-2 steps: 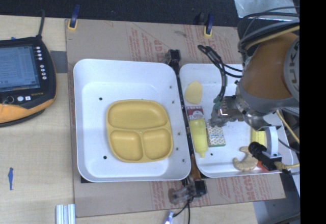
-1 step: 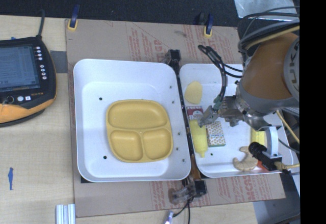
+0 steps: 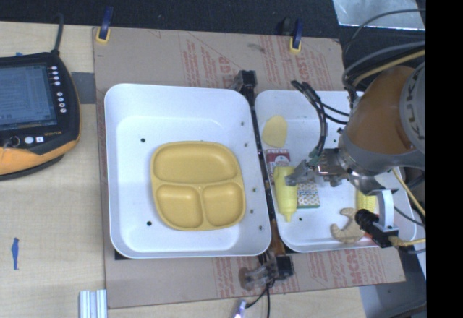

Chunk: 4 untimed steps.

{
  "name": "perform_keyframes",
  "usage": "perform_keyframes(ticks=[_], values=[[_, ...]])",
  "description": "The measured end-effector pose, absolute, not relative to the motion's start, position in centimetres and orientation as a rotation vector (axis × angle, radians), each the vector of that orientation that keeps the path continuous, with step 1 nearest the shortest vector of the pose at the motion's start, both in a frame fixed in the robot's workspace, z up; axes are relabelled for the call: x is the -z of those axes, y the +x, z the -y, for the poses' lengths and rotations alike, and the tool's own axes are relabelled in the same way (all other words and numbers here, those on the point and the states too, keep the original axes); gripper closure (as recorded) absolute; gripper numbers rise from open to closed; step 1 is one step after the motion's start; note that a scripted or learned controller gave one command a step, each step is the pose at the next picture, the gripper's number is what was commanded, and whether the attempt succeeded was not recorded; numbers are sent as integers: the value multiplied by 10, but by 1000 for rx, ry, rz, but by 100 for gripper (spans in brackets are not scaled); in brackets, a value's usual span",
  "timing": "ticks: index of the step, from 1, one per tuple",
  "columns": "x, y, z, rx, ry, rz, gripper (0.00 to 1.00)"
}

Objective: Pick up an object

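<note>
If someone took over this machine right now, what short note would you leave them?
Gripper: down low in the right bin, over a small patterned packet; whether it grips anything cannot be told.
Things: yellow bottle, pale round piece and tan wooden piece lie in the right bin. A yellow divided tray sits in the left bin.
Done: no visible lift.
Left: grasp one object and raise it.

Arm (image 3: 394, 118): partial letter "K" on orange band. Cardboard (image 3: 217, 56): faint red print, illegible. Pendant (image 3: 29, 110) screen: text unreadable.
</note>
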<state>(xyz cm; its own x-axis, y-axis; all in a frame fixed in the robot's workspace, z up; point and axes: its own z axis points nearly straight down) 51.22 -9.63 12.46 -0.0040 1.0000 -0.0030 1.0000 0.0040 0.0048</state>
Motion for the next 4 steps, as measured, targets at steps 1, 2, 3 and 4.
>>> perform_keyframes(ticks=[1,2,3,4], values=[[-117,512,96,-8,2210,-2220,0],[-108,572,110,-25,2203,-2206,0],[-105,611,98,4,2220,-2234,0],[-108,629,96,-36,2199,-2205,0]])
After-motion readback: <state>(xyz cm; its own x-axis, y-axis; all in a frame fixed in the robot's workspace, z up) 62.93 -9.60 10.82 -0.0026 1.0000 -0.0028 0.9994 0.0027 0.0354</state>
